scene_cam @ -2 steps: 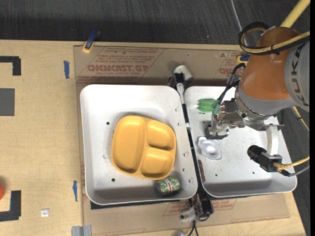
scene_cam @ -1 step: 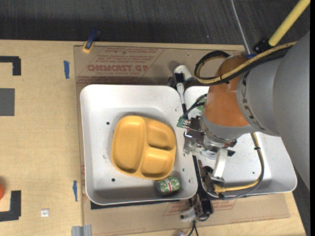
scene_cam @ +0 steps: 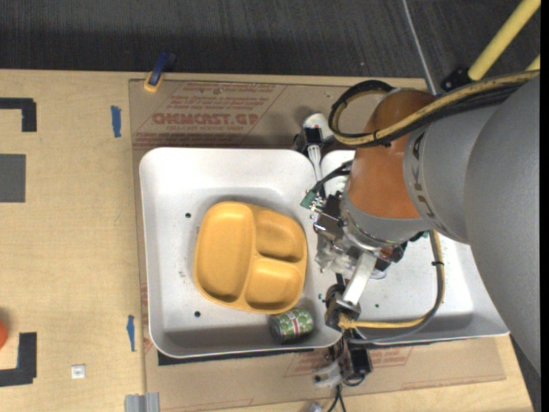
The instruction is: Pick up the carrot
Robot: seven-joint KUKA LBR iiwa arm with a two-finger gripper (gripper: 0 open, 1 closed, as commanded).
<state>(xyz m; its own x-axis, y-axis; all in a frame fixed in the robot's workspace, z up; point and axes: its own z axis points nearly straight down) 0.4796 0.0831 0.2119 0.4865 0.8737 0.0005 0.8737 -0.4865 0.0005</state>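
Overhead, the gripper (scene_cam: 336, 251) hangs at the right wall of the left bin (scene_cam: 163, 230), beside a yellow divided plate (scene_cam: 250, 256) and a small can (scene_cam: 293, 323); whether it is spread or pressed together cannot be told.

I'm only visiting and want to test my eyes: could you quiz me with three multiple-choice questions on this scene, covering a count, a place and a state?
1. How many hollows has the yellow plate?
A. two
B. three
C. five
2. Where is the small can?
A. on the plate
B. in the left bin, beside the plate
C. atop a second can
3. How does the plate lie?
A. flat, hollows up
B. flipped over
C. on its edge

1 B: one long hollow and two smaller ones.
2 B: it rests on the bin's white floor by the plate's rim.
3 A: its hollows face the camera.
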